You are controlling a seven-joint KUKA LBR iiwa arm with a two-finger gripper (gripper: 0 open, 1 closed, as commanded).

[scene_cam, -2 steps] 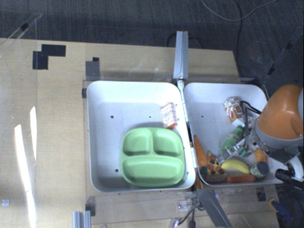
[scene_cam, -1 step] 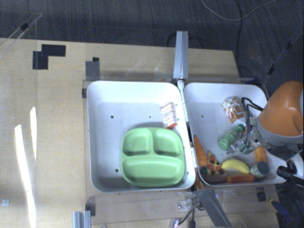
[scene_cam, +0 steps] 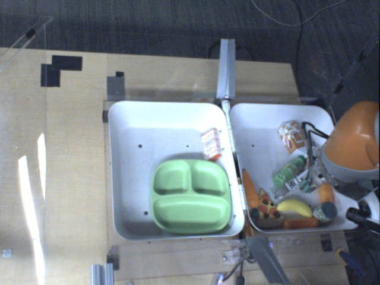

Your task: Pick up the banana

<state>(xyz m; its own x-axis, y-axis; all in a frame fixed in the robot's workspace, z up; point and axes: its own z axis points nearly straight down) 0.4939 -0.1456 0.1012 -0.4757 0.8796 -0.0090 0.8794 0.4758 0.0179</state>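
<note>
Wooden bench [scene_cam: 65, 159], two white bins [scene_cam: 127, 177], dark carpet [scene_cam: 130, 10] beyond

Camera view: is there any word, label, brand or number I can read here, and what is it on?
None can be read.
Small red and white packet in the left bin: printing too blurred to read.
Orange and white packet in the right bin: markings too small to read.
Green bottle near the banana: label not legible.
Green divided tray: no text visible.
</note>
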